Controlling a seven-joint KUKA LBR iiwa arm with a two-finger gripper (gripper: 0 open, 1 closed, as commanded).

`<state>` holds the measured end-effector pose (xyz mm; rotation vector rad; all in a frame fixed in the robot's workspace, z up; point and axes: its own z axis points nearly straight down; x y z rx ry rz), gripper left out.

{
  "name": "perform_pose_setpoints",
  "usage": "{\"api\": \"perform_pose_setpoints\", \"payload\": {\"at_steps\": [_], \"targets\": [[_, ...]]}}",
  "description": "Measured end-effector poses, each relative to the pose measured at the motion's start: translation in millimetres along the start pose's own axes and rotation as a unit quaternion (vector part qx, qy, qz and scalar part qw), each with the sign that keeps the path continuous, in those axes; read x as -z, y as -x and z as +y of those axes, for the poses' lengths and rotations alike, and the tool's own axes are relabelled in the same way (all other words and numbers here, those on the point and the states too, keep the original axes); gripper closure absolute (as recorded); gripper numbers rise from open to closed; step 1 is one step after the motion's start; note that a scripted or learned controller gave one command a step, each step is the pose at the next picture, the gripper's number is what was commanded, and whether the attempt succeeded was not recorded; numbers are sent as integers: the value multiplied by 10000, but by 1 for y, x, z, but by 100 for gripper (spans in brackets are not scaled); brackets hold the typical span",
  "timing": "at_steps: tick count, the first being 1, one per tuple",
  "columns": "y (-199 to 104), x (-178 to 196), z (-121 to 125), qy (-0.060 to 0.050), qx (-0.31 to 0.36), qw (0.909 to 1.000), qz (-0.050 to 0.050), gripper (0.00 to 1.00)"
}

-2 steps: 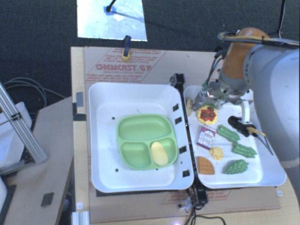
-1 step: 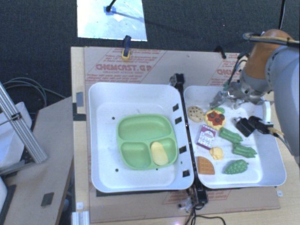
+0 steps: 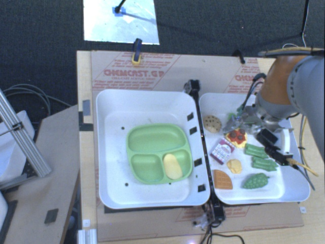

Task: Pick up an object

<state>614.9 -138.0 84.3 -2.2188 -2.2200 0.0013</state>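
Toy food in the right bin (image 3: pixel 297 189) is our candidate stock: a cookie (image 3: pixel 212 123) near the bin's far-left corner, a red-and-yellow piece (image 3: pixel 236 136) at the centre, a small purple-and-white packet (image 3: pixel 221 151) beside the left wall, green bean pods (image 3: pixel 260 156) toward the right, a green bunch (image 3: pixel 255 181) and an orange slice (image 3: pixel 222 179) along the near edge. We log the gripper (image 3: pixel 239 120) low over the red-and-yellow piece, presumably lining up a grab; whether it is spread or closed we cannot tell. The left bin (image 3: pixel 109 151) carries a green divided tray (image 3: pixel 152 139) with a yellow piece (image 3: pixel 172 165) in its near-right compartment.
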Motion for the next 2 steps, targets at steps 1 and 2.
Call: {"api": "perform_pose_setpoints", "payload": {"at_steps": [1,2], "targets": [[1,12,3,36,12,10000,-11,100],[-62,106,-3,55,45,10000,-2,100]]}}
